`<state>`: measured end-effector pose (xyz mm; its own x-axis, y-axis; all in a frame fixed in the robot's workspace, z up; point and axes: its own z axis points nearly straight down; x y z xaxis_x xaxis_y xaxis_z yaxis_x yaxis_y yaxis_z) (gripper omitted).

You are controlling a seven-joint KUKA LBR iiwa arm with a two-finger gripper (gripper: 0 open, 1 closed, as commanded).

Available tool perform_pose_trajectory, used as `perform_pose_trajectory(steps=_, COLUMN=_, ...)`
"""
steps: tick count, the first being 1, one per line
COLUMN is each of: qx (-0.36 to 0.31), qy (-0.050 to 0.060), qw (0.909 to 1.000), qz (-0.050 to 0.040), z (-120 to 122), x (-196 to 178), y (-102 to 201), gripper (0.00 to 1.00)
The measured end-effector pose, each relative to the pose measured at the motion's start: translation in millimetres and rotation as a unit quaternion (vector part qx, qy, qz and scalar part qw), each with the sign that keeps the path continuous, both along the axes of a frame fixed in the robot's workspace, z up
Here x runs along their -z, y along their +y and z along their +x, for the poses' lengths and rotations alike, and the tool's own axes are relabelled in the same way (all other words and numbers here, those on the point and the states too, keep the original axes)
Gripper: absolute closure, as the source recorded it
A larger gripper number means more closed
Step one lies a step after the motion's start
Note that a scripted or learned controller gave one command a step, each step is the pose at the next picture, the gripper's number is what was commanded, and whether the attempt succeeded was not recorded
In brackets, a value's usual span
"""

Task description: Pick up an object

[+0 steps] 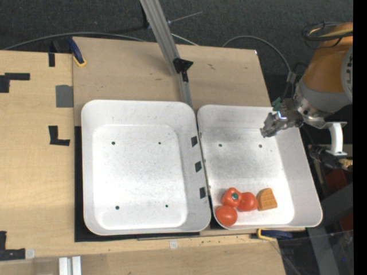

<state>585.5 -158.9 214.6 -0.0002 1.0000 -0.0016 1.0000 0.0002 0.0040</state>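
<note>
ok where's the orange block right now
In the camera view the orange block lies near the right bin's front edge, just right of the red toys.

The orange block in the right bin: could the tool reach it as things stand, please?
Probably yes. The orange block lies uncovered near the right bin's front edge, red toys beside it only on one side, and the tool hovers over that bin.

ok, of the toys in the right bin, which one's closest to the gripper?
The tan block, at the right end of the cluster. It sits nearer the gripper than the red toys, which lie to its left by the bin's front corner.
</note>
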Motion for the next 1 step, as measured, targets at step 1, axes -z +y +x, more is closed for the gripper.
perform_pose_trajectory(steps=1, qx=-0.001, qy=0.0, qw=1.0, qz=0.0004, z=0.9, x=-37.7, y=0.3, gripper=1.0)
